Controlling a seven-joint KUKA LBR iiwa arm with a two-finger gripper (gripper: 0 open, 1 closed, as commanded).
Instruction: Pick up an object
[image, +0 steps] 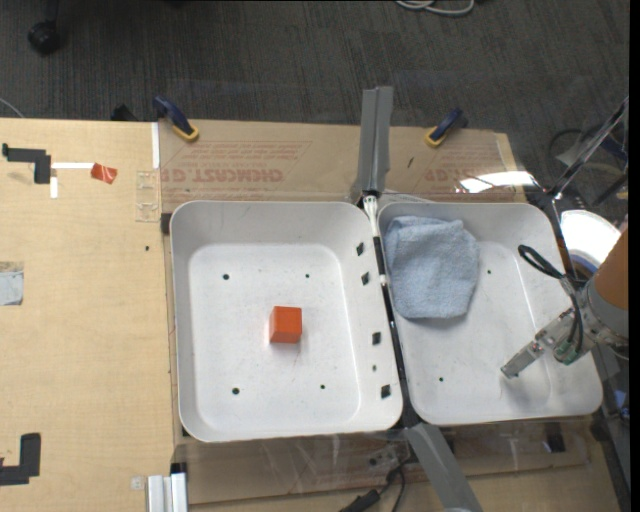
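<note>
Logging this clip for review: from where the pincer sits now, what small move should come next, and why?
Probably a short shift up-left toward the blue cloth, the nearest object. The pincer sits low over the bare floor of the right bin with nothing between its tips, and the orange block lies farther off in the left bin.

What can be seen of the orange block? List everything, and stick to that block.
The orange block is a small cube-like piece, solid orange-red, with flat faces and sharp edges; its top face looks lighter than the side facing the camera. The material cannot be told for sure. It sits flat and upright on the floor of the left bin, near the middle, slightly toward the near wall. Nothing touches it but the bin floor. The gripper is far off, over the right bin.
</note>
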